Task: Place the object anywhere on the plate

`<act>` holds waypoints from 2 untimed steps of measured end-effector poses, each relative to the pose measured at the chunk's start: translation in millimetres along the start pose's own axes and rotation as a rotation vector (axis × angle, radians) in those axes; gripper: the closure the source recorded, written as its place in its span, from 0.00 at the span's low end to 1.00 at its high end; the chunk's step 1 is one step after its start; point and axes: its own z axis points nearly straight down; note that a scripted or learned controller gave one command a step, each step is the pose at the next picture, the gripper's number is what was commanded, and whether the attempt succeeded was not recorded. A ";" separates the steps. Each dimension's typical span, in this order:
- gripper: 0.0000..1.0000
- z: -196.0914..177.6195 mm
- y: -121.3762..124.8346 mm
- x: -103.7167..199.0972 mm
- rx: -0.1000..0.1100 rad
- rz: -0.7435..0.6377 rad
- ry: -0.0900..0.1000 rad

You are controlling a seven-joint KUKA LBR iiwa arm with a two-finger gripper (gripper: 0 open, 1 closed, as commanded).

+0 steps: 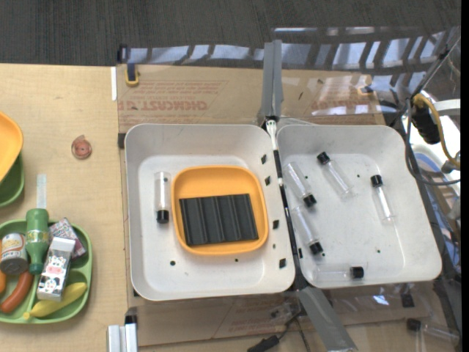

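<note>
Left bin (139,270): an orange plate (183,182) carries a dark ribbed block (220,220), which lies flat and covers most of its centre. One capped tube (162,196) lies just left of the plate, off its rim, on the bin floor.

Right bin (410,248): you see five more clear tubes (333,173) with black caps, scattered.

On the tabletop (66,94) well to the left stand a green tray (80,284) of toy food, an orange dish (7,152) and a small pink disc (82,147). Cardboard (168,97) lies behind the bins.

You cannot tell the end effector's state, or how far it is from the tube.
</note>
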 end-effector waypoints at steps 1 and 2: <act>0.00 -1.9 1.6 -5.3 0.001 -0.057 0.002; 0.00 -17.5 4.2 -15.6 0.003 -0.061 0.001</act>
